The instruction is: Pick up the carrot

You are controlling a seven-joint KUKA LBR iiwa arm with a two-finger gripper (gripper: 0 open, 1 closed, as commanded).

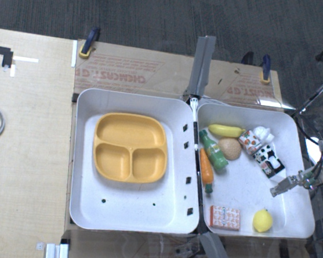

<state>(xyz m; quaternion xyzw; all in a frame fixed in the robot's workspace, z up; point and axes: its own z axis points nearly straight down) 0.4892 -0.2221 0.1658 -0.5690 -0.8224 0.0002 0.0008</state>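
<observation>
The carrot (206, 166) lies at the left wall of the right bin (296, 171) — just beside a green bottle (213, 151). The gripper (286, 186) hovers at the frame's right; whether its jaws are spread, I cannot tell.

orange carrot (206, 167), green bottle (213, 152), yellow lemon (262, 221), yellow tray (130, 148).

A yellow divided tray (130, 148) lies in the left bin (81, 162); banana (225, 130), lemon (263, 221) and green bottle (213, 152) share the right bin (296, 171).

Looks like a robotics lab: white bins (83, 145) clamped onto cardboard (139, 73) on a tabletop (25, 97), toy food, grey carpet (164, 9).
</observation>
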